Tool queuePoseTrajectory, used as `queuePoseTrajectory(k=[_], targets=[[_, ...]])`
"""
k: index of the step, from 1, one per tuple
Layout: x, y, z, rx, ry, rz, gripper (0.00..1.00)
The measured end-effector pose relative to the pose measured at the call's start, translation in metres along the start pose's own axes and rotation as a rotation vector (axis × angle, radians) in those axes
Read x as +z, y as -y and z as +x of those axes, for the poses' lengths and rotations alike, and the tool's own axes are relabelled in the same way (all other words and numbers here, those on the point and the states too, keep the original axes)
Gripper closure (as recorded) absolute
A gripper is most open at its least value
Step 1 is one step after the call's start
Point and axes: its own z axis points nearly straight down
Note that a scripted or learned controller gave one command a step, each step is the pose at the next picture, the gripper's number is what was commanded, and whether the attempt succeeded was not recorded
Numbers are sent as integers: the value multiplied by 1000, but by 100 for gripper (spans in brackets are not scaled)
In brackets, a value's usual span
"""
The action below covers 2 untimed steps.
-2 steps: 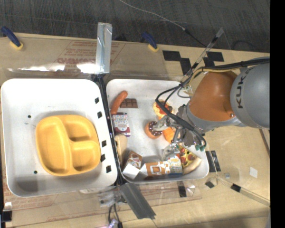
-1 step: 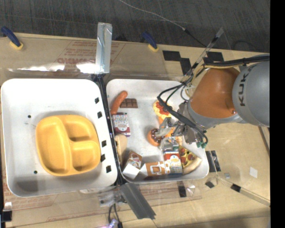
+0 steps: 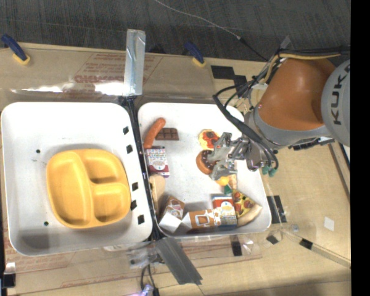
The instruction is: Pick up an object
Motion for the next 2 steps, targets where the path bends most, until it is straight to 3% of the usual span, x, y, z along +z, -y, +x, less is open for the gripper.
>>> queuePoseTrajectory(k=[1,2], targets=[[74,-37,-45,245,-13,0,100],[-46,-33,-101,19,-1,1,100]])
